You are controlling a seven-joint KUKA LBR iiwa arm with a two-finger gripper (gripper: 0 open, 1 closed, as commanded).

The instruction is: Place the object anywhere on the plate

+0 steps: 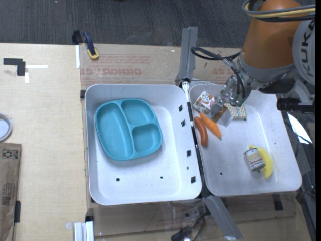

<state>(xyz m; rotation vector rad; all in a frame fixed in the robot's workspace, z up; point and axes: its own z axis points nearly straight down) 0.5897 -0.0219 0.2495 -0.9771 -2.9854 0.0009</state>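
I start nearest the camera, in the right bin: a small can lies against a banana, both smooth and rounded, the sort of shapes that roll if nudged. Further up, by the divider, an orange carrot and a reddish sausage lie side by side, slim and tapered, glossy like plastic toy food. Just beyond them sit a printed carton and a speckled block, flat-faced and easier to pinch.

The gripper hangs over that far cluster, low among the boxes. I cannot tell whether the fingers are apart or together; cables and the wrist hide them, and I see nothing clearly held. Which item is the object is not certain; my guess is one of the pieces under the gripper.

To do this step well, I would come down square on a flat-sided piece, close across its narrow width, and lift straight up before crossing the divider, since the items crowd each other.

In the left bin the blue plate waits, a matte rounded tray with three compartments; any one will do. The tabletop is pale wood.
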